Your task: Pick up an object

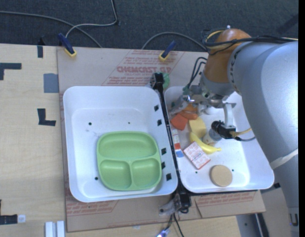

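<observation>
Cardboard sheeting covers the bench, with dark carpet beyond its far edge. Camera view: two white bins sit side by side; the left bin (78, 132) holds a green divided plate (128, 160) toward its near side, with bare floor beyond the plate. The right bin (251, 174) holds a cluster of objects against the shared wall. A banana (206, 145) lies with its long axis running diagonally, from beside the orange piece (178, 121) toward the near right. Touching the banana on its near side is a red-and-white card (195, 155); a tan disc (221, 176) lies apart, nearer the bin's front rim, with open floor around it. The arm (263, 83) enters from the right; its gripper (189, 102) is down at the bin's far end, just beyond the orange piece. How far its fingers are spread cannot be told, nor whether they touch anything.
</observation>
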